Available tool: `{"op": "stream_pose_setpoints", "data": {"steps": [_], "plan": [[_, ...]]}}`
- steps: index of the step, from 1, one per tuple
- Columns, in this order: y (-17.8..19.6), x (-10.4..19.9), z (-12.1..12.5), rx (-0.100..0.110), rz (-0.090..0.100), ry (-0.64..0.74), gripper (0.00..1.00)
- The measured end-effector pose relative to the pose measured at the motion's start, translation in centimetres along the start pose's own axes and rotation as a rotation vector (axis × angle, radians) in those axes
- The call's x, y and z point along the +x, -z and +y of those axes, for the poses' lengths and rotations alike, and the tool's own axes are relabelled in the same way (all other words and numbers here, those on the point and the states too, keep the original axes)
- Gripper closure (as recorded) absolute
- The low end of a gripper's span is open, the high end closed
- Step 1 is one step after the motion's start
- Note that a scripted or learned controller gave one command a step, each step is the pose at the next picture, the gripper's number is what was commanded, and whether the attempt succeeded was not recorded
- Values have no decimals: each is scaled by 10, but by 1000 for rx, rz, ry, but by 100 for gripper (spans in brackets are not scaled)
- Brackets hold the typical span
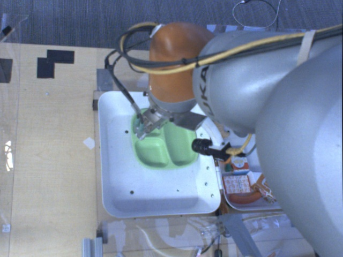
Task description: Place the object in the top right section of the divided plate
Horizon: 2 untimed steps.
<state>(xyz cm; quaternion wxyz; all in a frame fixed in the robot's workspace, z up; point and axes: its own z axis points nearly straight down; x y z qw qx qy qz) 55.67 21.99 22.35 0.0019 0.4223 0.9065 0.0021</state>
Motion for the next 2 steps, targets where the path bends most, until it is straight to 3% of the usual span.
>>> {"op": "stream_pose_setpoints", "data": {"steps": [1, 2], "plan": [[0, 0, 0, 0, 0, 0, 0], [0, 0, 0, 0, 0, 0, 0]]}}
